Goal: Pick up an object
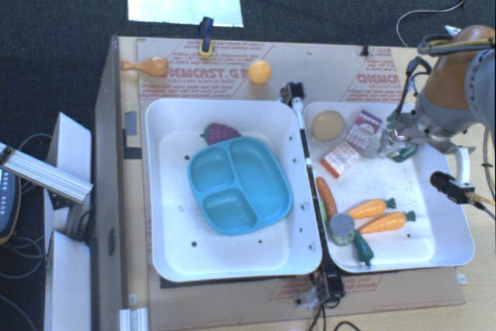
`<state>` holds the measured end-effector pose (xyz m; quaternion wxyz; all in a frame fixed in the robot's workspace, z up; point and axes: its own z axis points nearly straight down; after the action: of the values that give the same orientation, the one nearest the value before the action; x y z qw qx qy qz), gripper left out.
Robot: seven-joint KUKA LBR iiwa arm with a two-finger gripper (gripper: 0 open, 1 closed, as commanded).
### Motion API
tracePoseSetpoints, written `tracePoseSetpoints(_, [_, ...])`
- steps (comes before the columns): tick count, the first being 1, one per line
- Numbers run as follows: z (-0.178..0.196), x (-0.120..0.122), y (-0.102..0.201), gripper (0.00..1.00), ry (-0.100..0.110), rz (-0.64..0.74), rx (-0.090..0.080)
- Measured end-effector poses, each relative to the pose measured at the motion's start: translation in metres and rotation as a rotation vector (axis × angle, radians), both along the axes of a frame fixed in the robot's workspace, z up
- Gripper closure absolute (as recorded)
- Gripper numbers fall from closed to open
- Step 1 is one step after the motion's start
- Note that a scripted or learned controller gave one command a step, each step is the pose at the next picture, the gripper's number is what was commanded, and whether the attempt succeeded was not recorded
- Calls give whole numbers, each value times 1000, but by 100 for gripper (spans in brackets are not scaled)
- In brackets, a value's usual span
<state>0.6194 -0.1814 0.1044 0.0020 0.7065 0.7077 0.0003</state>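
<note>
My gripper hangs low over the back right part of the right bin, just right of a pink and white packet. A small green piece shows right under it; whether it is held is unclear. Further left in this bin lie a round tan disc and an orange and white box. Toward the front are two carrots, a red-orange sausage shape, a small grey can and a dark green item.
The left bin holds a blue divided plate with a purple item behind it. Behind the bins, on the cardboard, lie an orange ball and an orange spoon-like toy. A black divider bar runs between the bins.
</note>
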Motion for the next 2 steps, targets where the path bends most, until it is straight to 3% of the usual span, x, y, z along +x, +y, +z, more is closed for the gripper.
tracePoseSetpoints(1, [26, -35, 1, 100, 1, 0, 1])
tracePoseSetpoints(2, [63, 2, 55, 100, -1, 3, 3])
